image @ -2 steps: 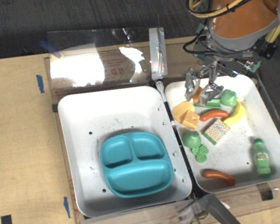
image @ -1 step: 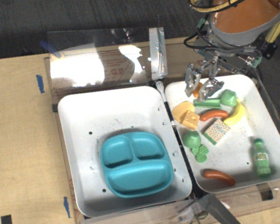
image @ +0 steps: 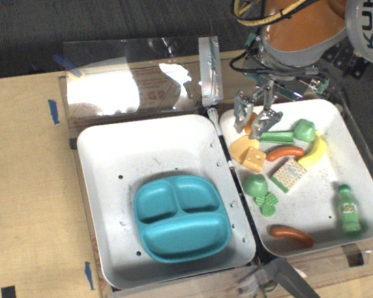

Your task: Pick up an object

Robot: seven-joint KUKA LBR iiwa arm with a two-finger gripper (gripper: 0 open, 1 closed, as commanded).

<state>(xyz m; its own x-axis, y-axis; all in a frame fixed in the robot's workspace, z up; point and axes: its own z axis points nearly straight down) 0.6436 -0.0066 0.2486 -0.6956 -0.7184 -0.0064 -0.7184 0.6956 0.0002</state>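
Hovering over the far left corner of the right shallow white bin (image: 372,218), the metal two-finger gripper (image: 256,116) hangs just above the pile of toy food. Its fingers look a little spread, and between them I see nothing held, so the pick is not yet done in my judgement.

The objects to choose from all lie in this right bin. Nearest below the gripper is a yellow-orange wedge like a piece of cheese (image: 248,153). Beside it are a green leafy vegetable toy (image: 293,132), a red-orange sausage-shaped toy (image: 285,153) and a yellow banana toy (image: 315,152), close together and partly touching. A small checked card or cracker (image: 289,174) lies under them, then a green rounded toy (image: 256,186) with a small green leafy piece (image: 268,202) just beside it. A second red sausage (image: 291,235) and a green plastic bottle (image: 348,209) lie well apart, near the front.

The left white bin (image: 102,163) holds a teal divided plastic plate (image: 180,216).

What is left, I think: to lower, to close on one object, and to lift it from the bin
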